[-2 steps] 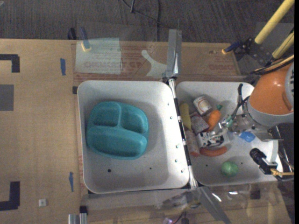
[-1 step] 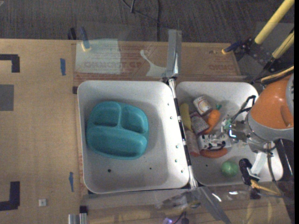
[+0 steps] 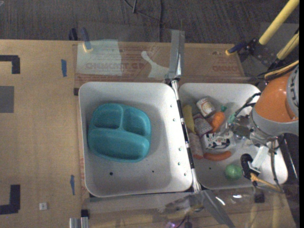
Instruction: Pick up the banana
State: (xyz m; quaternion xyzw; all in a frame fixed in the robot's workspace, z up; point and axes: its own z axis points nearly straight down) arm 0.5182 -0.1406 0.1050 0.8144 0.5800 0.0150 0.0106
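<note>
Overhead, two white bins sit side by side on the bench. The left bin [image 3: 95, 175] holds a teal divided plate [image 3: 119, 131], lying flat toward its left half. The right bin [image 3: 223, 91] holds a cluster of small items: the banana [image 3: 188, 118] lies along the left wall, just beside the divider, with a small can [image 3: 205, 106] to its right, an orange carrot [image 3: 218, 121] near the can, a red pepper-like piece [image 3: 217, 156] nearer, and a green ball [image 3: 232, 171] near the front. The arm [image 3: 278, 108] reaches in from the right; its gripper [image 3: 227, 136] hangs over the cluster's middle, apart from the banana. Whether the pincer is released or clenched cannot be told.
</note>
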